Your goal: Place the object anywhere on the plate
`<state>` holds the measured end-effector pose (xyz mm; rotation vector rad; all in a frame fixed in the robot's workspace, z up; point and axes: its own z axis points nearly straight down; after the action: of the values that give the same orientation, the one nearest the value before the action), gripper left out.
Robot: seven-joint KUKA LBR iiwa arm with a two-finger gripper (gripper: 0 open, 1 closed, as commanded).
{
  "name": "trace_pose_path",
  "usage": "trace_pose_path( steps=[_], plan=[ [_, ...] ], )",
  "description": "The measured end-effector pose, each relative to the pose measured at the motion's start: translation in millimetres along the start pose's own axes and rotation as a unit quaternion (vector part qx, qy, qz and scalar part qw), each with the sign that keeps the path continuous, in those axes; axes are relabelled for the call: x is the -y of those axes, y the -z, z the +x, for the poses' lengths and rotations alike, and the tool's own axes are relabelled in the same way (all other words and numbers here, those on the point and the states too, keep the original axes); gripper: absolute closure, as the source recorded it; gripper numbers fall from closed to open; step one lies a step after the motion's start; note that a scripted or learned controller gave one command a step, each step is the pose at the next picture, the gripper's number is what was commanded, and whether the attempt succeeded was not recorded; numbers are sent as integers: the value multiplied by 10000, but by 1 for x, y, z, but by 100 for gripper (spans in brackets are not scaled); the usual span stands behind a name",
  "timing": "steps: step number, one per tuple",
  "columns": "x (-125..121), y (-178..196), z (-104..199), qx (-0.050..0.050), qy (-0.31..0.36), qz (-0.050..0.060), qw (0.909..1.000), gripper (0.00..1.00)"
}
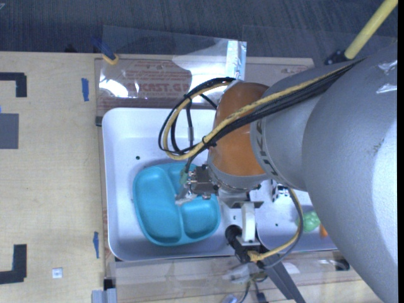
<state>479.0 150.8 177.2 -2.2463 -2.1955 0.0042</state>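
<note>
A blue divided plate (161, 210) lies in the left white bin (118, 163), toward its front. My gripper (194, 187) hangs over the plate's right edge, close above the ridge between its compartments. The orange-banded wrist and grey arm cover most of it from above. A small green object (310, 221) with an orange bit (323, 231) beside it peeks out from under the arm in the right bin. I see nothing lying on the visible part of the plate.
Yellow and black cables (183, 122) loop from the wrist over the bin's back half. A clear plastic sheet (170, 68) stands behind the bin. Wooden bench top (50, 169) stretches to the left.
</note>
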Motion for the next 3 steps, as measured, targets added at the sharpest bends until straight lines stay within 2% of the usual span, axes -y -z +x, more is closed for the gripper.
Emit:
trace_pose_path(
  steps=[1, 2, 3],
  plan=[
    [-1, 8, 0, 6, 4, 7, 10000, 100],
    [-2, 54, -20, 2, 1148, -15, 9934, 100],
    [1, 34, 32, 0, 1273, 13, 9919, 100]
  ],
)
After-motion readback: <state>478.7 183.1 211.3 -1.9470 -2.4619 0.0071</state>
